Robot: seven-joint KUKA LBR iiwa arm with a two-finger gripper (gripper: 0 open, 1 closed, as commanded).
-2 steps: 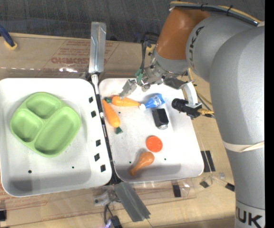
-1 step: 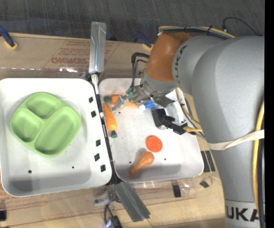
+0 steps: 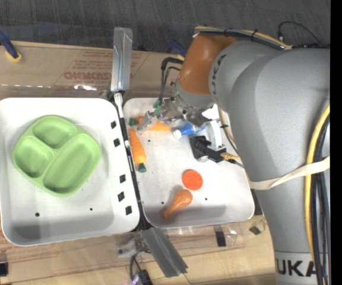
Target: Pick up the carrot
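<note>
- The carrot (image 3: 137,146) lies along the left wall of the right bin (image 3: 233,186), tip toward the near side, apart from the gripper (image 3: 170,113).
- The gripper sits low at the bin's far end among small toys; how wide it stands I cannot tell.
- The wall beside the carrot probably leaves little room on that side.
- An orange ball (image 3: 192,179) and a drumstick (image 3: 178,202) lie nearer the front; a green divided plate (image 3: 56,154) rests in the left bin (image 3: 5,159).

A divided plate (image 3: 56,154) sits in the left bin (image 3: 16,218); in the right bin (image 3: 230,203), a carrot (image 3: 137,146) lies along the left edge, a drumstick (image 3: 177,202) near the front edge.
</note>
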